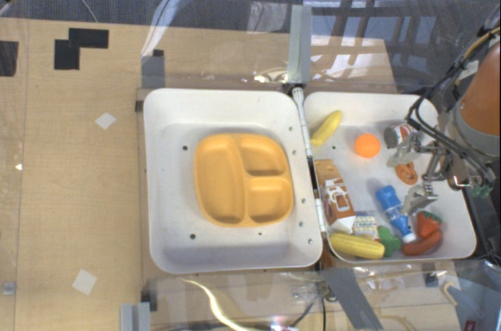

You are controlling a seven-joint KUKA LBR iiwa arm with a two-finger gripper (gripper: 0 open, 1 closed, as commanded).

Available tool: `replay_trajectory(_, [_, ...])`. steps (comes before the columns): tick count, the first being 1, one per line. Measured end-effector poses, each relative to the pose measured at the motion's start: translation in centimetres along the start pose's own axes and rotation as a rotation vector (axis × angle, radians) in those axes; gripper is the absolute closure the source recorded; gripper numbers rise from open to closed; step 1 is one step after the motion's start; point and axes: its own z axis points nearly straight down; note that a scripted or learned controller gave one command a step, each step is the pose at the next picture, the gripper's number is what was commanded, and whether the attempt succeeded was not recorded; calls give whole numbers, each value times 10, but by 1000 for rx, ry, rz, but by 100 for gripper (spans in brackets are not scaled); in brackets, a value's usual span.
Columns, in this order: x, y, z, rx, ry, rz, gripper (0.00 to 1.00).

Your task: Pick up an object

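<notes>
The left white plastic bin (160, 165) holds a yellow three-compartment tray (243, 179) near its middle. In the right white plastic bin (376, 106), a yellow banana (326, 127) lies at the far left, an orange ball (367, 145) to its right, and a blue bottle (391, 207) nearer the front, behind a yellow corn cob (356, 246).

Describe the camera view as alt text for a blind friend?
A robot gripper hangs over the right bin, which holds toy foods including an orange ball and corn. The left bin holds a yellow divided tray.
</notes>
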Motion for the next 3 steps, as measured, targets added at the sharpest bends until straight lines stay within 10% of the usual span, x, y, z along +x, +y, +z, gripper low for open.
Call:
replay_trajectory(1, [10,-2,107,-2,8,168,0])
replay_trajectory(2, [-61,-2,140,0,2,677,0])
replay_trajectory(3, [-136,14,146,-1,-2,853,0])
